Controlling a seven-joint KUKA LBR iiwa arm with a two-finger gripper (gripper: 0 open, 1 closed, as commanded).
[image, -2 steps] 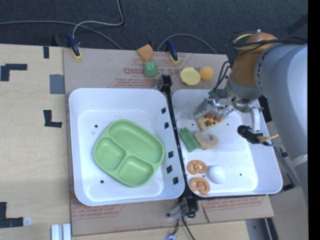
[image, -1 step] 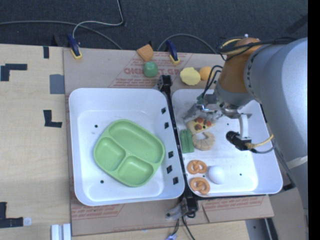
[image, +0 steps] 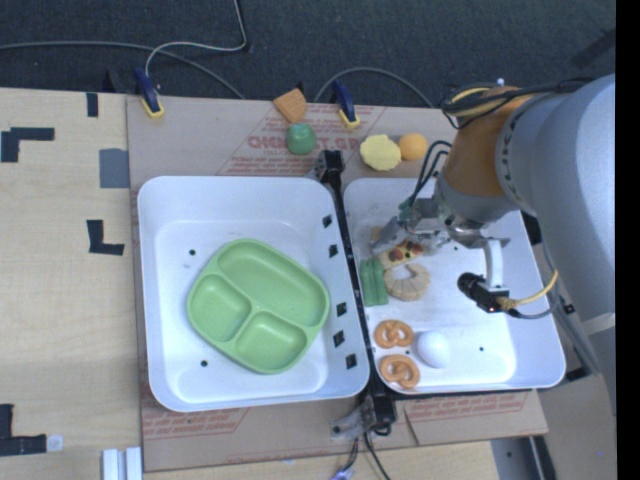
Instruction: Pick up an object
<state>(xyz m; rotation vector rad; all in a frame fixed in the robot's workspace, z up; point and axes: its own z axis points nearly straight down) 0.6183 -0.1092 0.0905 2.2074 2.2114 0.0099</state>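
Note:
My gripper (image: 400, 240) reaches down into the right bin (image: 520, 363), near its upper left part. Its tip hangs over a small cluster of toy food: a tan round biscuit-like piece (image: 408, 282), a small red and yellow item (image: 402, 254) and a green strip (image: 372, 281) along the bin's left wall. Two pretzels (image: 393, 334) (image: 399, 371) and a white egg (image: 433, 349) lie nearer the front. The arm's grey wrist and orange band (image: 480, 158) cover the bin's upper right.
In the left bin (image: 160, 268) lies a green divided plate (image: 258, 305). Behind the bins on the cardboard are an orange block (image: 291, 104), a green ball (image: 300, 139), a yellow lemon-like piece (image: 380, 152) and an orange ball (image: 412, 147). Black cable runs by the wrist (image: 500, 298).

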